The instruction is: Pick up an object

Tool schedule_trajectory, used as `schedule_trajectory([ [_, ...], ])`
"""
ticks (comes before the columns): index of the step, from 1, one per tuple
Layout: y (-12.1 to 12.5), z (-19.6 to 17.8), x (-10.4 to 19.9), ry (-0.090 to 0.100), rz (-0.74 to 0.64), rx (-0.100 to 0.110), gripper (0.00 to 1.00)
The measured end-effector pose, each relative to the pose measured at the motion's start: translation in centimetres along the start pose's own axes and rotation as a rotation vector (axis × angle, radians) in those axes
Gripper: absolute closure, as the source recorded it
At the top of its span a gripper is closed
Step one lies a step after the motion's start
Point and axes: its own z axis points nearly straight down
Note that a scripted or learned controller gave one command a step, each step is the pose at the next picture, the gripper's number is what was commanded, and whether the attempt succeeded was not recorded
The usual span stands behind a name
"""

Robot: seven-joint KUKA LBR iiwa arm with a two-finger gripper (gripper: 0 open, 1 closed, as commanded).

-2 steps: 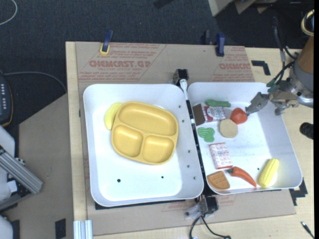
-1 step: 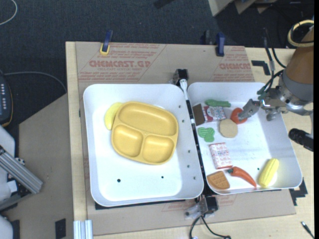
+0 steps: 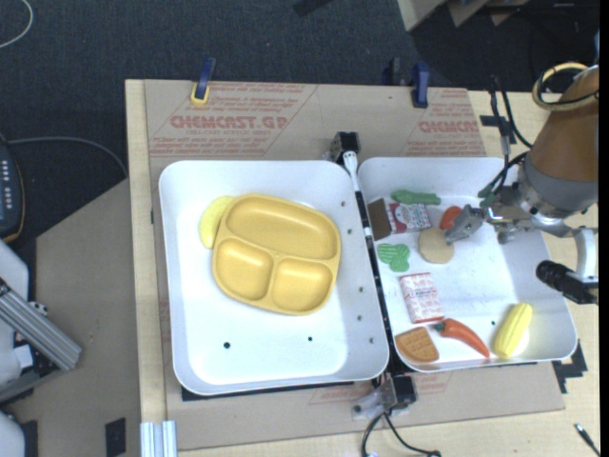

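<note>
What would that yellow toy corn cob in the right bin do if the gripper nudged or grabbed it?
The yellow toy corn cob looks rounded and long, so a sideways nudge would probably roll it. It looks like smooth plastic, likely stiff, light and a bit slippery. It lies near the right bin's wall, which might stop it.

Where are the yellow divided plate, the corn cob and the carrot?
yellow divided plate (image 3: 276, 253), camera view, centre ridge.
corn cob (image 3: 513, 328), camera view, middle of cob.
carrot (image 3: 464, 335), camera view, orange body.
</note>
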Motion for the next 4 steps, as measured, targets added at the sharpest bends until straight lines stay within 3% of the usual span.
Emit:
schedule_trajectory([
  [1,0.1,5.2,0.1,0.000,0.001,-0.002,0.00],
  [2,0.3,3.7,0.0,-0.002,0.000,-0.010,1.00],
  [4,0.7,-5.3,-0.9,-0.003,-0.001,-0.009,1.00],
])
